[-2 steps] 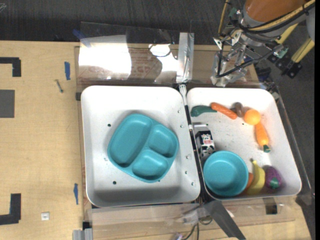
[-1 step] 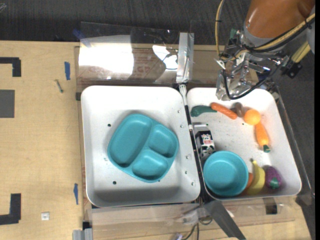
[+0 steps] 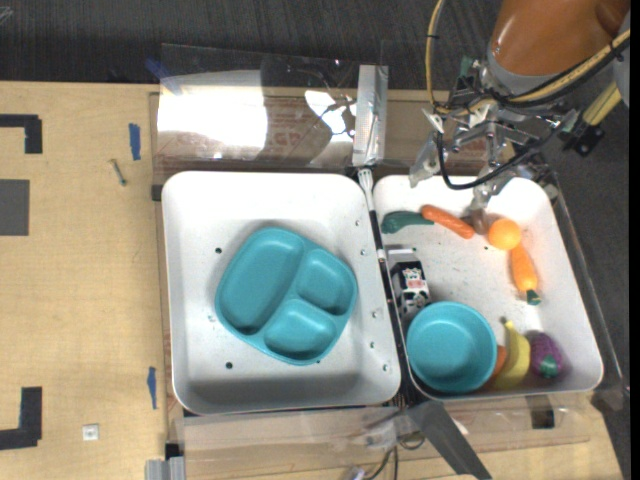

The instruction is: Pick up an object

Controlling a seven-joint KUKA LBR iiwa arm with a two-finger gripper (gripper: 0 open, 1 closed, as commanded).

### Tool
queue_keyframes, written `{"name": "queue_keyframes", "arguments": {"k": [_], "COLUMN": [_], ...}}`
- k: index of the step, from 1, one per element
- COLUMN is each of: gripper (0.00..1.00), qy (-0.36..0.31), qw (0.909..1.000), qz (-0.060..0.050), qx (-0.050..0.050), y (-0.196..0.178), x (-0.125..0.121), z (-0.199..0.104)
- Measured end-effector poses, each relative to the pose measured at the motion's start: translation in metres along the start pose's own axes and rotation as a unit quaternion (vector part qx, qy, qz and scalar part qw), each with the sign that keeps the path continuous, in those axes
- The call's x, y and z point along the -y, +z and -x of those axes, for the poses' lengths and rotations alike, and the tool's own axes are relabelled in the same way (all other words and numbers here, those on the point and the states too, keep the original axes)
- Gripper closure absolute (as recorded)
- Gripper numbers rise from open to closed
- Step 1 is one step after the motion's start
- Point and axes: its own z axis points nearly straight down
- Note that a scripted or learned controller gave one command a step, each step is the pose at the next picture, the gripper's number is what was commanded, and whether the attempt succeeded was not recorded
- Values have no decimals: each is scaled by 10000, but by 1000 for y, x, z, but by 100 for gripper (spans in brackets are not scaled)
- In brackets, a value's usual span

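Note:
My gripper (image 3: 455, 178) hangs over the far end of the right bin (image 3: 570, 268), its two fingers spread apart with nothing between them, so it is open. Just below it lie a carrot with a dark green top (image 3: 445, 221) and an orange (image 3: 504, 234). A second carrot (image 3: 524, 271) lies toward the bin's right wall. At the near end stand a teal bowl (image 3: 451, 345), a banana (image 3: 516, 353) and a purple eggplant (image 3: 546, 353). A small black and white item (image 3: 410, 280) rests by the left wall.
The left bin (image 3: 190, 218) holds a teal divided plate (image 3: 287, 293). A metal divider (image 3: 369, 118) and clear sheeting stand behind the bins. Cables loop off the arm's wrist at the top right. Tan bench surface (image 3: 70, 268) lies to the left.

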Motion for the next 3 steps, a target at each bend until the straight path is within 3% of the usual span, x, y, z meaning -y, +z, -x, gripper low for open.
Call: {"name": "queue_keyframes", "arguments": {"k": [1, 2, 3], "gripper": [0, 0, 0], "qy": [955, 696, 269], "qw": [9954, 9976, 9996], "qz": [25, 25, -30], "qx": [-12, -12, 4], "y": [87, 156, 180], "x": [7, -7, -44], "z": [-23, -64, -93]}}
